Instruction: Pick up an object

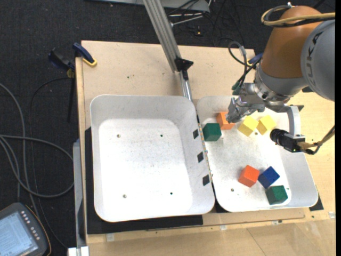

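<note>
Small orange block, partly hidden, lying in the back left part of the right-hand shallow white bin, close to the dividing wall. Directly under and just to the left of the two-finger gripper, so likely the thing aimed at; only a sliver of orange visible below the dark fingertips. Long axis of the block not readable from the part on show. Whether the gripper is spread, pressed together or pinching the block: cannot tell, the wrist body covering the tips from this slant.

Just left and below, a green cube, near the orange block but seemingly apart from it. To the right of the gripper, two yellow blocks: a tilted yellow cube just beside the tool, and a second yellow cube next to that. Crowded neighbourhood, then, with a real chance of nudging a neighbour on descent or lift.

Farther forward in the same bin, well apart from the tool: a larger orange cube, a blue cube touching or almost touching it, and a dark green cube near the front rim.

Left-hand white bin alongside. Grey arm with orange band reaching in from the right.

Judgement: approach stage, grasp not confirmed.
</note>
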Robot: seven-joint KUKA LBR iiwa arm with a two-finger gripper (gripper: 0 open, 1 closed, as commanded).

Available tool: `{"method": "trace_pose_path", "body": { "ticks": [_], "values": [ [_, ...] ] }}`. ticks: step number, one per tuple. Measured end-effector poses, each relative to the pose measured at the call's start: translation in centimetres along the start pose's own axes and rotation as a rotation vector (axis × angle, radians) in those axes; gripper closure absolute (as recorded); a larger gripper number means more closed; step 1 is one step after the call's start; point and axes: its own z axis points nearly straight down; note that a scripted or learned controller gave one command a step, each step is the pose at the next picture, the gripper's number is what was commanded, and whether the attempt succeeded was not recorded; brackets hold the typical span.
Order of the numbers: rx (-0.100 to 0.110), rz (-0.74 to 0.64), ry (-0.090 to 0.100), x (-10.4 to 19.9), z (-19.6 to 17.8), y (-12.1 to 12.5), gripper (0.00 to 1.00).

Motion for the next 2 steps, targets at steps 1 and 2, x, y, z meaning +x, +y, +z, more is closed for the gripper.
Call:
{"method": "trace_pose_path", "body": {
  "ticks": [1,2],
  "values": [
    [0.001,-0.001,0.000,5.1,1.3,-0.8,1.00],
    [-0.002,-0.002,0.001,11.4,0.8,-1.5,1.00]
  ]
}}
